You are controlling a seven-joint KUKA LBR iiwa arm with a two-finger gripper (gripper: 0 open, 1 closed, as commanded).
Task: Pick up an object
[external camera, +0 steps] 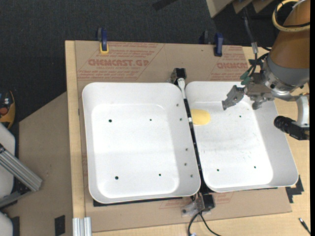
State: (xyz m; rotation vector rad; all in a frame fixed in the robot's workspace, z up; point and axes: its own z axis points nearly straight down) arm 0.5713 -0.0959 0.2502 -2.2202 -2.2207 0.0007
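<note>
A small flat yellow object (200, 116) lies in the right bin (246, 171), close against its left wall near the far end. My gripper (244, 102) hangs over the far part of that bin, to the right of the yellow object and apart from it. Its fingers (231, 99) are spread open and hold nothing. The grey wrist with its orange band (291, 38) reaches in from the upper right.
The left bin (98, 132) sits beside the right one, with a black divider strip (189, 127) between them. Both rest on a brown board (123, 60) held by blue clamps (103, 37) at the far edge. A black fitting (290, 126) juts in at the right.
</note>
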